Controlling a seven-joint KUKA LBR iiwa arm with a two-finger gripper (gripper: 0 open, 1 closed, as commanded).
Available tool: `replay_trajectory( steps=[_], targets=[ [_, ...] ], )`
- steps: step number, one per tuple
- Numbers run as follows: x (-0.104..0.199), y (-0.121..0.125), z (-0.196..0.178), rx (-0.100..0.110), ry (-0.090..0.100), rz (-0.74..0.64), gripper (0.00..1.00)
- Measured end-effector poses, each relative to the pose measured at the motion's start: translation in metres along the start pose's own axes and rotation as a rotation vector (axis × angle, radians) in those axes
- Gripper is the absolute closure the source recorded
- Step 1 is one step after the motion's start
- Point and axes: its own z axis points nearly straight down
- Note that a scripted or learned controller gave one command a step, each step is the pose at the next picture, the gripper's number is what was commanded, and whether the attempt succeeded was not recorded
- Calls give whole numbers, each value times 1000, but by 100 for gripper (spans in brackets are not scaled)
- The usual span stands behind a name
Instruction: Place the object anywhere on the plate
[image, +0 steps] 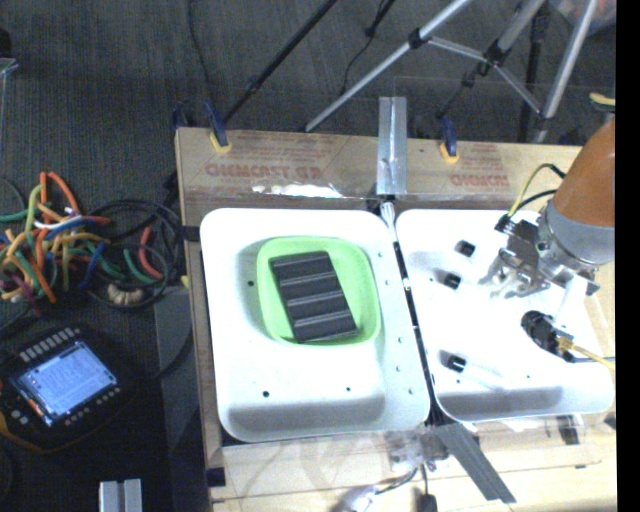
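Two white bins (300, 400) sit side by side on the bench; the pincer (515, 275) hangs over the right one, and whether it is clenched I cannot tell. Well to its left, the dark ridged block (313, 296) lies flat on the green plate (268, 300); small black bits (452, 281) dot the bin floor beside the pincer.

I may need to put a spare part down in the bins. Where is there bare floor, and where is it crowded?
The left bin has a bare strip along its near side, below the green plate, which is mostly covered by a dark ridged block. The right bin is crowded: the gripper hangs over small black pieces.
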Motion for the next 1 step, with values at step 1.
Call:
replay_trajectory(
  steps=[1],
  targets=[
    [0, 0, 0, 0, 0, 0, 0]
  ],
)
